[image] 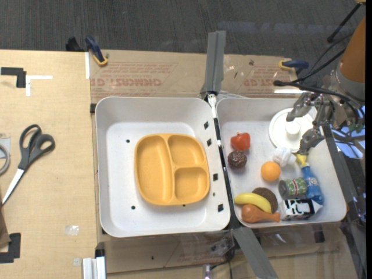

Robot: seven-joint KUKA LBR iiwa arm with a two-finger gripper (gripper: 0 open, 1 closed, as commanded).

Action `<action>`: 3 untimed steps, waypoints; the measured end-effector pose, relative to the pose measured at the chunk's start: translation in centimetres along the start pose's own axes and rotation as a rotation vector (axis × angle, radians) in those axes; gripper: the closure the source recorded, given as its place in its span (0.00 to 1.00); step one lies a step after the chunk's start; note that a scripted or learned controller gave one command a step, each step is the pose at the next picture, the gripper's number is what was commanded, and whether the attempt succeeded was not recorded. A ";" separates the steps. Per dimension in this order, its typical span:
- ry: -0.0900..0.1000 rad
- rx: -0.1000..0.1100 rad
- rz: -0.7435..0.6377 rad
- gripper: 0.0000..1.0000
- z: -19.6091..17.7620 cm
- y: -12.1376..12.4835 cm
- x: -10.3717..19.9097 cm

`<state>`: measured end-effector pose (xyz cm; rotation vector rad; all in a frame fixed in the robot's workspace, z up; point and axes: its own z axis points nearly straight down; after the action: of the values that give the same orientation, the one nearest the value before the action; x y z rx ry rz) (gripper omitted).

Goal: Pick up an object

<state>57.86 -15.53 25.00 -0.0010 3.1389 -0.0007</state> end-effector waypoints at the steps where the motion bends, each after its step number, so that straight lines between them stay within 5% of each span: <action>1: -0.001 0.000 0.124 0.00 9.0 4.7 -0.5; 2: -0.003 0.000 0.185 0.00 15.0 5.0 6.0; 3: -0.003 0.001 0.278 0.00 15.6 2.7 3.2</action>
<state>54.65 -12.79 9.35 0.4329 3.1059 -0.0011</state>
